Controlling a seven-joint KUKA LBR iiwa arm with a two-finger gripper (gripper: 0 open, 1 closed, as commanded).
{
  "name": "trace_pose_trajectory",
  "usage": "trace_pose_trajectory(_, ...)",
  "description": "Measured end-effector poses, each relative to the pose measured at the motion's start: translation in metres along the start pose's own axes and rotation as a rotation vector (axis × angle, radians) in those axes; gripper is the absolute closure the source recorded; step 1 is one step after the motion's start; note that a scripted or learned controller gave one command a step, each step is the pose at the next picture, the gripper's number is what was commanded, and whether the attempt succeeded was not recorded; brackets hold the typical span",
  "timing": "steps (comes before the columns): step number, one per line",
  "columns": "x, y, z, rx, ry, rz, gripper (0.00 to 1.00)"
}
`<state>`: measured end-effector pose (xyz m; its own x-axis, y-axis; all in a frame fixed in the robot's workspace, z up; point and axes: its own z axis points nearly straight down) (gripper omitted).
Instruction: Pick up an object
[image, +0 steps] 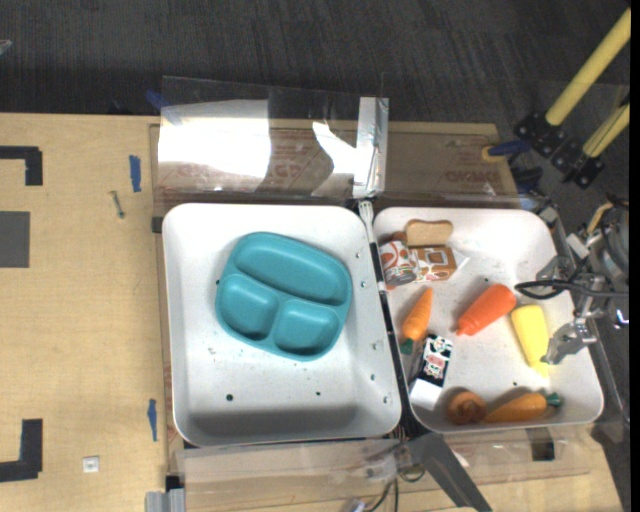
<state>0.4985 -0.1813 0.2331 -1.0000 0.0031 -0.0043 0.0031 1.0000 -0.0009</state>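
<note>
- Smooth tapered carrot (518, 407) is seen at the right bin's (500, 225) near rim.
- Glossy teal sectioned tray (284, 294) is held in the left bin (190, 300).
- Gripper (572, 338) is seen at right; state of the jaws cannot be told.

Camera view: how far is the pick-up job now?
Nothing looks done yet: the carrots, the yellow piece and the bread all lie in the right bin. In hand: the gripper is at that bin's right edge, beside the yellow piece. Left: grasp and lift one object.
</note>
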Motion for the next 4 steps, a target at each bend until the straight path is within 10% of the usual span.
trace_pose_trajectory(1, 0.020, -0.029, 0.105, -0.002, 0.008, 0.165, 0.00)
trace_pose_trajectory(3, -0.018, 0.089, 0.137, -0.003, 0.003, -0.007, 0.00)
trace_pose_trajectory(4, -0.033, 0.082, 0.144, -0.002, -0.006, 0.140, 0.00)
